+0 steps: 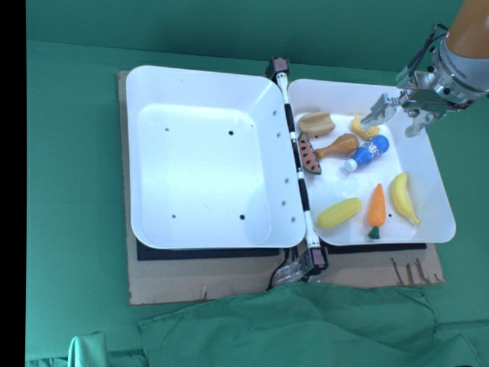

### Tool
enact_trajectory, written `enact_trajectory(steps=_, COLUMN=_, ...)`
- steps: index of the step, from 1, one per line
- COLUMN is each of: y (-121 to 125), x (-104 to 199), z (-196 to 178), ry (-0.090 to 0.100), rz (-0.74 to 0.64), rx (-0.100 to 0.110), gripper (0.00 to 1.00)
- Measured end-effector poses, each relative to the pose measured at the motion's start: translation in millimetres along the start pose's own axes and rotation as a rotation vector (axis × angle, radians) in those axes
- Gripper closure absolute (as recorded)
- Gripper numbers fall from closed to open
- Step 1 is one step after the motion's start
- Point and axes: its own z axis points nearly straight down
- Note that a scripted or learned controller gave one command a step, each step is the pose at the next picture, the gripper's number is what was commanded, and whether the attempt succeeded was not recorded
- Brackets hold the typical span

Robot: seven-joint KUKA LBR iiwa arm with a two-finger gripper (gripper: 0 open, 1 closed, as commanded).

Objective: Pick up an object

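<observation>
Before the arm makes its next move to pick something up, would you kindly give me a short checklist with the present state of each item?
1. Hand carries nothing between its fingers: ok, they stand open with nothing between them.
2. Hand is over the bin that holds the objects, the right bin: ok, at its far right corner.
3. A target lies near the hand: ok, the small yellow piece and the blue bottle are closest.
4. Target is free of its neighbours: not ok, bottle and yellow piece nearly touch.
5. Hand's height above the bin floor: cannot tell.
</observation>
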Motion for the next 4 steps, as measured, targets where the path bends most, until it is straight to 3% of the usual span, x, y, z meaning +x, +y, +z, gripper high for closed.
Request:
enact_trajectory(steps=2, y=-2, x=-18, z=106, ry=0.001, rz=0.002, rx=0.007, gripper=0.0)
enact_trajectory(steps=3, y=-1, x=-17, z=165, ry=0.0, rz=0.001, rx=0.001, gripper=0.0)
enact_trajectory(steps=4, y=1, x=-18, z=164, ry=0.0, rz=-0.001, rx=-0.004, gripper=0.0)
